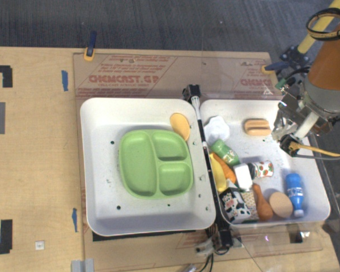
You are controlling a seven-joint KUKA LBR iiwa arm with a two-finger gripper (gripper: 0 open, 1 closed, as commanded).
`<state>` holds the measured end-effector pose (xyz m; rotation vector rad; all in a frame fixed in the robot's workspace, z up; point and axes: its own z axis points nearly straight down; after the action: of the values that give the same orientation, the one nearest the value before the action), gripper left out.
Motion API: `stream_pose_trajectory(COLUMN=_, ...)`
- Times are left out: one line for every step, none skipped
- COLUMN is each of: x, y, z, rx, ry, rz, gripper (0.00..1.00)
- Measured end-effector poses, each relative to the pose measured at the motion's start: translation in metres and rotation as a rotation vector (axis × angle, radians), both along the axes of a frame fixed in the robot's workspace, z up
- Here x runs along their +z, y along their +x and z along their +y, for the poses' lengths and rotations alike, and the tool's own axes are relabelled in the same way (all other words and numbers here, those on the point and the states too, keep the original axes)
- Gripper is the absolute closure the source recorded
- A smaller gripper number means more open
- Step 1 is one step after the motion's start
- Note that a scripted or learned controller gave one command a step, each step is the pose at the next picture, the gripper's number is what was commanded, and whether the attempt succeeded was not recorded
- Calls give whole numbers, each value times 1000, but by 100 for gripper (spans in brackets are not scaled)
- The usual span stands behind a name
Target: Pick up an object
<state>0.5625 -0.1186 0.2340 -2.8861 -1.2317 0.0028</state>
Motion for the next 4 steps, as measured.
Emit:
stream_pose_trajectory(x=0, y=-75, z=-18, rx=-146, ry=1, rz=4, gripper=100)
stream_pose_trajectory(x=-111, y=-47, z=25, rx=-398, ry=2, rz=11, gripper=100)
stream_pose_trajectory(x=11, y=-79, z=11, rx=-598, ry=-2, rz=-2, gripper=100)
stream_pose_trajectory(x=-44, y=-84, z=112, rx=-565, ry=1, rz=10, gripper=100)
